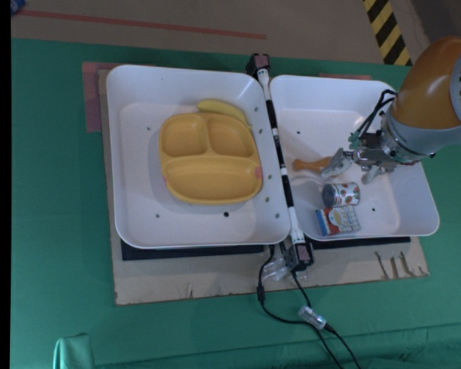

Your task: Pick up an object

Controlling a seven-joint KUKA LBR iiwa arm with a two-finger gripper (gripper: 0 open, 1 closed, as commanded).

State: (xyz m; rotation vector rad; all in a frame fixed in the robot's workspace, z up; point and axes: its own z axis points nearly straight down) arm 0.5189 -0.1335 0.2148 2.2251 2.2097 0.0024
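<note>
Camera view: my gripper (351, 166) hung with fingers apart and empty inside the right-hand shallow white bin (415, 220), just above the small lying tin can (340, 195), a likely pick. An orange-brown drumstick-shaped toy (313, 164) lay toward the bin's left wall, and a flat printed carton (338, 221) at its front edge.

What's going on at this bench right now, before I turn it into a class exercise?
A grey and orange robot arm reaches into the right bin, its hand hovering just above a small can lying on its side. A tan drumstick-shaped toy and a small flat box lie close by. Nothing is visibly held between the fingers. The left bin holds a yellow divided plate with a banana behind it.
</note>
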